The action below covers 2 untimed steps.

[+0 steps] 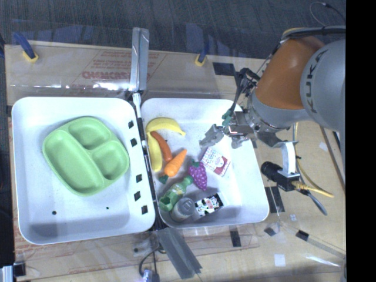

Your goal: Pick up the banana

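Right bin (249, 207): banana (157, 135) (yellow, curved) at the upper left corner, touching a carrot (174, 162); purple grapes (198, 174) and a small carton (215, 161) just beside. Tool (218, 133) above the bin's upper right, clear of the banana, fingers spread, holding nothing. Left bin (23, 157): green divided plate (86, 154).

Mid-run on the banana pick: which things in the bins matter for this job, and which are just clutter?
In play:
curved yellow banana, left side of the right white bin
gripper, above that bin

Lying about:
orange carrots
purple grape bunch
small pink-and-white carton
black-and-white cow-print carton
green divided plate, left bin
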Each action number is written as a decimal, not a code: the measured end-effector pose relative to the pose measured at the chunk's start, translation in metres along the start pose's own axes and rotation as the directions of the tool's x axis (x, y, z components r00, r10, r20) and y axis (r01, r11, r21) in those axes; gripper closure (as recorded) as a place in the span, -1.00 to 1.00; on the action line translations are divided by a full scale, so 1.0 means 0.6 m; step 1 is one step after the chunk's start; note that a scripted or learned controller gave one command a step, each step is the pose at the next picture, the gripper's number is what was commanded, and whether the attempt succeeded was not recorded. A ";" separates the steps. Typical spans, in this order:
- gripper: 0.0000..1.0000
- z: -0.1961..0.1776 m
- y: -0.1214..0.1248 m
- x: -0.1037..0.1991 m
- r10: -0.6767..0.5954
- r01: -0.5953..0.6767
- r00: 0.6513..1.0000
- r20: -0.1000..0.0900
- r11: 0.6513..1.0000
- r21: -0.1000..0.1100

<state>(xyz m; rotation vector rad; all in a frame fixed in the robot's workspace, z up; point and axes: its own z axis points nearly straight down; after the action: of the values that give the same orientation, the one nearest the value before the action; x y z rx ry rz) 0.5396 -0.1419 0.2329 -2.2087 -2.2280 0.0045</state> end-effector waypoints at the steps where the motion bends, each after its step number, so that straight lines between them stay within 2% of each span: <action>1: -1.00 0.095 0.089 0.083 0.014 -0.014 1.000 0.002 1.000 -0.001; 2: -1.00 -0.153 0.173 0.079 0.111 -0.111 0.994 0.001 0.994 -0.004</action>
<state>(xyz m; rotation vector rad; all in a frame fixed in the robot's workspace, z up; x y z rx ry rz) 0.6436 -0.0938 0.3243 -2.3317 -2.1050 0.0015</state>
